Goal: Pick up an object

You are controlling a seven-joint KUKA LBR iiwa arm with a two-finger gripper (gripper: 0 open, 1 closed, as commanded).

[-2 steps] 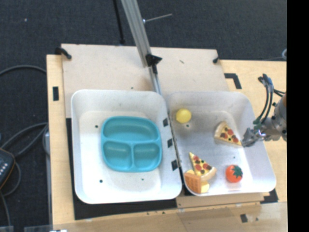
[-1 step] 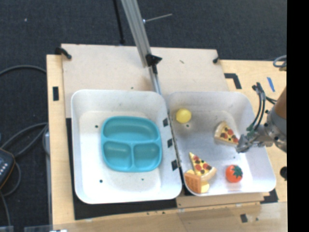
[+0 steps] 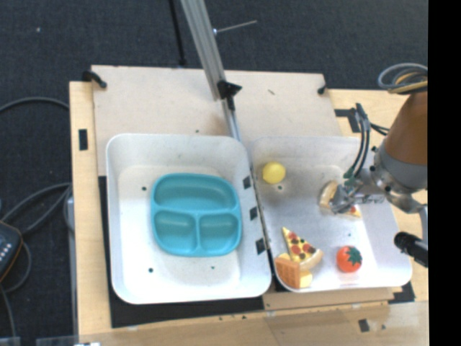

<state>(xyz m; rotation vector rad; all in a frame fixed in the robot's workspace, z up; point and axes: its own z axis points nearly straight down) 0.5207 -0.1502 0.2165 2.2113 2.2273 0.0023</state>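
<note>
The hand [image 3: 346, 199] is low in the right bin [image 3: 306, 150], on a small tan toy [image 3: 330, 195]. I cannot tell how it is set. It should squeeze the toy's middle, then lift slowly.

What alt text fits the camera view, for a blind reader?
The gripper is low in the right bin, at a pale toy, with a yellow ball, pizza slice and red tomato-like toy nearby. The left bin holds a blue divided tray.
</note>
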